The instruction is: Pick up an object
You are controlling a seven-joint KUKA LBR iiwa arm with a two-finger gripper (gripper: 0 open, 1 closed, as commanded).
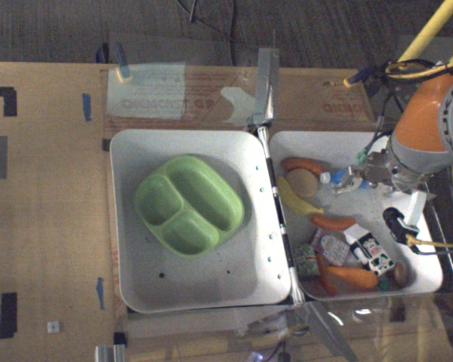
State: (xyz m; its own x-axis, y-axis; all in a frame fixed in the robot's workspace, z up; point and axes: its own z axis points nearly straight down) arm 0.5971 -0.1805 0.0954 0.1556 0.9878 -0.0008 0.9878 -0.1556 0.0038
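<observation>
My gripper [346, 181] hangs over the upper middle of the right bin [430, 274], at the end of the grey arm with its orange band [430, 119]. Just left of it lie a brown round item [303, 182], an orange carrot-like piece [305, 164] and a yellow banana [296, 200]. A red-orange piece [334, 222] lies just below the gripper. Toward the bin's front sit small cartons [334, 249], a white and black box [370, 251] and another orange carrot [352, 277]. I see nothing held.
The left bin [128, 277] holds a green divided plate [189, 204]. A metal divider [275, 210] separates the two bins. Black and yellow cables [404, 228] hang over the right bin's right side. Cardboard bench [45, 202] extends to the left.
</observation>
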